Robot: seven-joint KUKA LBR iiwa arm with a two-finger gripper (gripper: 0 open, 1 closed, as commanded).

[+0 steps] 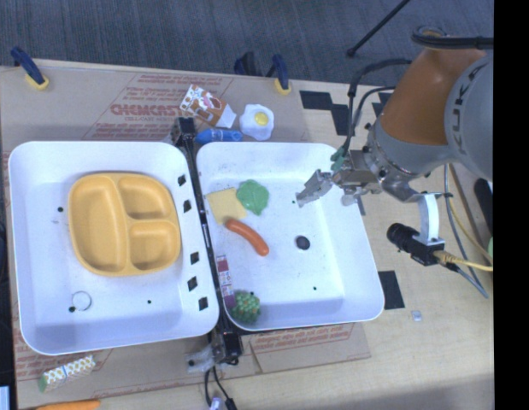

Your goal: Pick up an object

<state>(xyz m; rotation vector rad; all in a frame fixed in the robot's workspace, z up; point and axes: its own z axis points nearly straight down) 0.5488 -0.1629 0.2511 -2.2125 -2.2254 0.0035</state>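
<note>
The right bin (pixel 354 263) holds a green leafy piece (pixel 253 196) lying against a yellow slice (pixel 221 203). Below them sits an orange sausage (pixel 248 236). A small dark disc (pixel 302 243) rests near the bin's middle, and a green and purple bunch (pixel 244 306) sits in the front left corner. My gripper (pixel 332 192) hangs over the bin's right part, above and right of the disc. It is open with nothing between its fingers (pixel 312 187). It touches none of the objects.
The left bin (pixel 25 254) carries a yellow divided tray (pixel 125 222) and a small clear ring (pixel 80 300). Behind the bins lie a snack packet (pixel 201 103), a toy fried egg (pixel 258 121) and a blue object (pixel 220 135). Cables trail at the right.
</note>
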